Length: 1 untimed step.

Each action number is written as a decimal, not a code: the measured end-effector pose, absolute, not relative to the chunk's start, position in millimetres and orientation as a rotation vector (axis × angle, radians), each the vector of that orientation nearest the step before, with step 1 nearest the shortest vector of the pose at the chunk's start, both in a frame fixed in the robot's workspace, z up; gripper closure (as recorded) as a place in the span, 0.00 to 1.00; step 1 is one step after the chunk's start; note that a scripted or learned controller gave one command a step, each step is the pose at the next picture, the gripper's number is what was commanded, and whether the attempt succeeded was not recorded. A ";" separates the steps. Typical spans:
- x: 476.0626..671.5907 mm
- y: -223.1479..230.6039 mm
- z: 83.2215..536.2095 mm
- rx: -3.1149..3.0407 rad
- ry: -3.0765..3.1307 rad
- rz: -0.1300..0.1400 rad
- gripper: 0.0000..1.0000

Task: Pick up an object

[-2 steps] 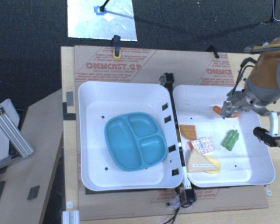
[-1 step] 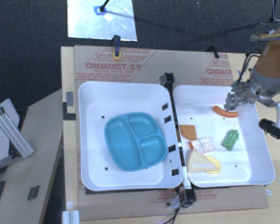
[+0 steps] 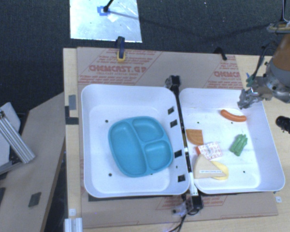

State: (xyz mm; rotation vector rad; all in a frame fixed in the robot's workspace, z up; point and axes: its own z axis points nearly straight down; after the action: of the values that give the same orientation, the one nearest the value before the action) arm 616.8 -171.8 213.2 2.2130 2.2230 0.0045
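A small orange-red sausage-shaped toy (image 3: 233,115) lies in the upper part of the right shallow white bin (image 3: 268,144); the grey arm's jaws (image 3: 245,101) hover just above and right of it, their spread impossible to tell. A green ridged toy (image 3: 239,144) lies lower; a blue divided plastic tray (image 3: 139,145) sits in the left white bin (image 3: 96,129).

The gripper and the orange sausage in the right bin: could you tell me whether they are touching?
Apart. The camera view shows a strip of white bin floor between the gripper and the orange sausage, which lies below and left of it.
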 end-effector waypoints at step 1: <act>605.0 -126.8 217.3 2.212 2.230 0.003 1.00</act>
State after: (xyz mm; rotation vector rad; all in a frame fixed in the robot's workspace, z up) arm 605.0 -126.8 217.3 2.2119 2.2304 0.0030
